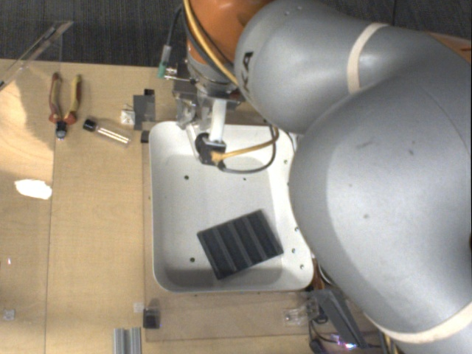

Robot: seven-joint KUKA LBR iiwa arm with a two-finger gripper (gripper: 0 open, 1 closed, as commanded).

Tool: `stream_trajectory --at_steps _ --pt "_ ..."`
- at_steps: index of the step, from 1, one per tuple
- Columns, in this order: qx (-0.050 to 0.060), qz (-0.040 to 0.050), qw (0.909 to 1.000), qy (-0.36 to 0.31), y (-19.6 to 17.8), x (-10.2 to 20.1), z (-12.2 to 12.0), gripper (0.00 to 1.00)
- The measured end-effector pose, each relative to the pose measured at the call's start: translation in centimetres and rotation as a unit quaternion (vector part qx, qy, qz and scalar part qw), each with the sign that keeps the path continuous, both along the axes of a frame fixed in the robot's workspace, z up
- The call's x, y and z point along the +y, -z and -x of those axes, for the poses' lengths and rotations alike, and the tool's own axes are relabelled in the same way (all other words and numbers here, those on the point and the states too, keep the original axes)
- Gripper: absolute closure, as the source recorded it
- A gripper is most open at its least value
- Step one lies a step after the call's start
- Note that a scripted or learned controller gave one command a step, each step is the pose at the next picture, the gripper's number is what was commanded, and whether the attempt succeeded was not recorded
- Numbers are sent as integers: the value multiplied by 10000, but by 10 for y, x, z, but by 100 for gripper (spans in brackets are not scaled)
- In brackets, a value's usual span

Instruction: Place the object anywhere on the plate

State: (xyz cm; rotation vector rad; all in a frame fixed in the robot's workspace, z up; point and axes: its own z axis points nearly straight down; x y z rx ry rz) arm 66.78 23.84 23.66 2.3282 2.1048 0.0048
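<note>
A black ribbed rectangular object (240, 243) lies flat and slightly turned on the floor of the white bin (171, 220), toward its near side. My gripper (195, 126) hangs over the bin's far left corner, well apart from the black object and with nothing seen in it. The grey arm with its orange band covers the right half of the view and hides everything to the right of this bin.
On the wooden bench left of the bin lie red-handled pliers (64, 102), a small clear tube with a black cap (106, 130), a small black bracket (145, 108) and a white scrap (33, 189). A little black block (151, 317) sits below the bin's near left corner.
</note>
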Motion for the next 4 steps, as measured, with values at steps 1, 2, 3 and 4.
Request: stream_trajectory --at_steps 1,2,3,4 --pt "-9 4 10000 -41 -11 2 0 100" --pt "-8 -11 9901 -1402 141 -58 46 100" --pt "-5 2 9537 -3008 42 -19 11 100" --pt "-32 -5 9535 -3013 31 -18 10 100"
